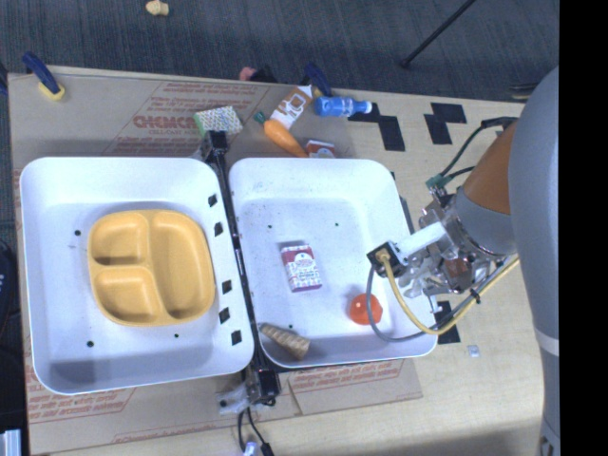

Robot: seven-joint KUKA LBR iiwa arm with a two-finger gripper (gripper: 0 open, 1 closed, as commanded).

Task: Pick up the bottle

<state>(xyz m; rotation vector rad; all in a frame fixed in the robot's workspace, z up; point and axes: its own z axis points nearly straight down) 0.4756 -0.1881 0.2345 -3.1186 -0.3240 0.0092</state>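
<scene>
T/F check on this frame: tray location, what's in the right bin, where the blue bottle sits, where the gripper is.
1. The yellow tray lies in the left bin. True.
2. The blue bottle lies inside the right bin. False: it lies on the bench beyond that bin's far rim, next to an orange bottle.
3. A small red-and-white box lies near the middle of the right bin. True.
4. The gripper is over the left bin. False: it is at the right bin's right edge, near a small orange-red ball.
5. A brown object lies at the right bin's near edge. True.
</scene>
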